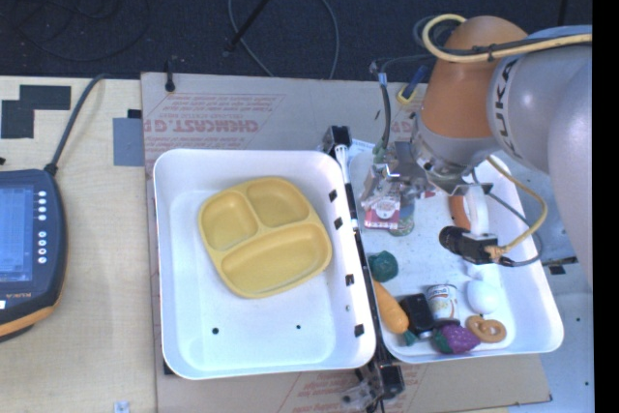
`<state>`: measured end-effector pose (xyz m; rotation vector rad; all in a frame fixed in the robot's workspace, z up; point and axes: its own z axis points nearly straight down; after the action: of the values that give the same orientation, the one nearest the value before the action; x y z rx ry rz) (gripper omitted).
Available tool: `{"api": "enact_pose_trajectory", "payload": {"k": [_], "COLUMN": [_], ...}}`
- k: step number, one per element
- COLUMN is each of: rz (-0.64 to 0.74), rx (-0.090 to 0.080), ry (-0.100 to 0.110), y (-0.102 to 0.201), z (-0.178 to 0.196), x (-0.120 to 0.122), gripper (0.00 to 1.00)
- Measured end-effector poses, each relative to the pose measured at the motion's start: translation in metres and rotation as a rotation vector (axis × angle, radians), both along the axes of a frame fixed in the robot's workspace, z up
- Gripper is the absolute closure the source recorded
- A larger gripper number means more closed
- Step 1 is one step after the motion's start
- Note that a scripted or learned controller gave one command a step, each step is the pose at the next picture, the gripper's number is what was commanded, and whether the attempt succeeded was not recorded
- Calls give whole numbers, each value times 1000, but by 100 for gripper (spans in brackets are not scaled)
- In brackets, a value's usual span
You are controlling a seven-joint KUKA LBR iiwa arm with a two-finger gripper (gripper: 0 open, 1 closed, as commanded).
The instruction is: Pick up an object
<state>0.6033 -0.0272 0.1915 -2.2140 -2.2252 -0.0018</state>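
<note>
The gripper [398,181] was seen above a red-and-white packet [384,211]; its finger state could not be told. A carrot [391,306] and can [442,301] lay nearer the camera than the packet.

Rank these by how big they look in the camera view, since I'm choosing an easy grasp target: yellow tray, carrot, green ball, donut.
1. Yellow tray, by far the largest.
2. Carrot.
3. Green ball and donut look about alike; I won't rank them.
</note>
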Motion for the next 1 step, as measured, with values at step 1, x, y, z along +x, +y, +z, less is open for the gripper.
{"api": "enact_pose_trajectory", "payload": {"k": [1], "rz": [-2], "rx": [-3], "ry": [-3], "y": [19], "z": [45], "x": [43], "gripper": [100]}}
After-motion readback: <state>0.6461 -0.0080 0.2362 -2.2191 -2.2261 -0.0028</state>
